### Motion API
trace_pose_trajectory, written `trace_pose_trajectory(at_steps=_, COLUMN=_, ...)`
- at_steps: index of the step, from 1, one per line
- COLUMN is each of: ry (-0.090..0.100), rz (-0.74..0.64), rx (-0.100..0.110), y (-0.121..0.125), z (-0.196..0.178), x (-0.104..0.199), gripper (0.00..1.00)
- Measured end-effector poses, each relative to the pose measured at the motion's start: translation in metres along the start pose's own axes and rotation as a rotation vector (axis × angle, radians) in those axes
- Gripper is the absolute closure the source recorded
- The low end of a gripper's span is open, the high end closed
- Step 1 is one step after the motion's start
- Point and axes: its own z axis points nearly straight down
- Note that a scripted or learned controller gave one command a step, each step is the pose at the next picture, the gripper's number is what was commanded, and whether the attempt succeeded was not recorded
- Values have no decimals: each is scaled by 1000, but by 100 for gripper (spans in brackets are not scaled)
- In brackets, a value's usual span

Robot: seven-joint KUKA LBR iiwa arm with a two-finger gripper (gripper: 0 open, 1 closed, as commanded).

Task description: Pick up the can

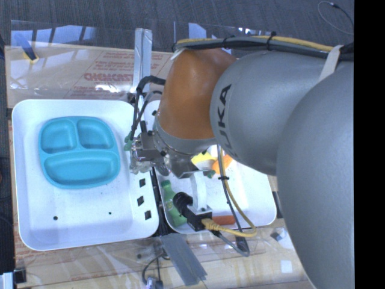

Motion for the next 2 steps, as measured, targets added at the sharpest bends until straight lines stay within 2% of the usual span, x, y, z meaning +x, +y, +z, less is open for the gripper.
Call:
trace_pose_trajectory(at_steps=1, ry=-1, rz=-258, rx=5, y=-4, z=19, x=62, gripper=100)
trace_pose_trajectory(at_steps=2, ry=-2, rz=48, rx=1, y=15, z=4, x=35, gripper=100)
